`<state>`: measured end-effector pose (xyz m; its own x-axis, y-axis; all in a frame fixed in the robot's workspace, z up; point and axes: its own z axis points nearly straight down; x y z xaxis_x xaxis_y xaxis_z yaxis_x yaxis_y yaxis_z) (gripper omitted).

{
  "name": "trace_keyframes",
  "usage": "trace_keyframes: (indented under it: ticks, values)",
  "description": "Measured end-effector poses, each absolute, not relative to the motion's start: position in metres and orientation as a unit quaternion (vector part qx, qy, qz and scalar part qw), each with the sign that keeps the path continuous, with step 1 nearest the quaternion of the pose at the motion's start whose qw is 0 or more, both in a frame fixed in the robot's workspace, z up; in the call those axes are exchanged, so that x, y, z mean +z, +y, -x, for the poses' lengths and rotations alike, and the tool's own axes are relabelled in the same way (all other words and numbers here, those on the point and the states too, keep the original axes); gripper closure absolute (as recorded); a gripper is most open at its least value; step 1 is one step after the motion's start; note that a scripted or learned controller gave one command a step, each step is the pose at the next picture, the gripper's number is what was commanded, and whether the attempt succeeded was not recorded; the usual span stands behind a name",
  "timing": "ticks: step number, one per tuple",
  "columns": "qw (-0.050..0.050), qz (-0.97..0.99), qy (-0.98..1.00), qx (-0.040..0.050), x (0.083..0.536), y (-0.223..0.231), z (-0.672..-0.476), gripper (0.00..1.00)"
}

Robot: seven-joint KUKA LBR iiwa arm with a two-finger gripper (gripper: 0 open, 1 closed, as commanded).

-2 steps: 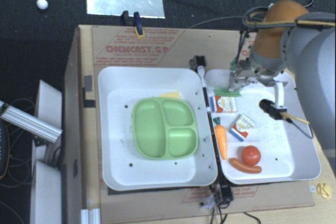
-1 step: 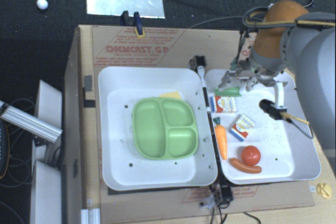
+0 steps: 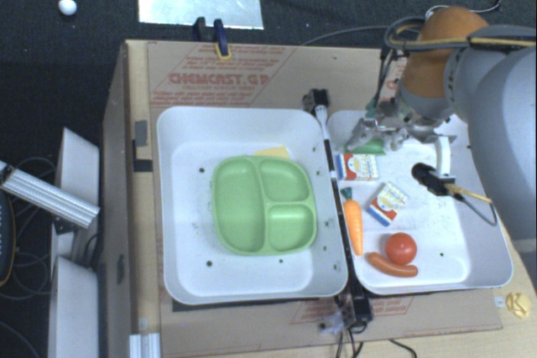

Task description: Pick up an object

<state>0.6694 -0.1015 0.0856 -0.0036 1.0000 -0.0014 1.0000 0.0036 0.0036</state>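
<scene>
My gripper (image 3: 377,137) hangs low over the back left corner of the right bin (image 3: 480,257), its fingers spread open with nothing between them. Just under it lies a small green thing (image 3: 372,149), partly hidden. In front of that sits a red and white carton (image 3: 361,167). Further forward are a small yellow and blue box (image 3: 388,203), an orange carrot (image 3: 354,226) along the bin's left wall, a red tomato (image 3: 402,247) and a brown sausage (image 3: 391,266).
The left bin (image 3: 193,264) holds a green divided plate (image 3: 264,205) with a flat yellow piece (image 3: 273,153) behind it. A dark divider (image 3: 329,172) runs between the bins. The arm's grey body (image 3: 495,96) covers the right bin's back right part.
</scene>
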Motion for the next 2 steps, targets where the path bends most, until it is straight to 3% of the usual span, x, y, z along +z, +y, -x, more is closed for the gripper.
trace_keyframes:
  ticks: [1,2]
  values:
    - [0.005,-0.705,0.709,0.0024,0.0988,-0.102,-0.6714,1.0]
    - [0.004,-0.705,0.709,0.0023,0.0987,-0.102,-0.6713,0.0]
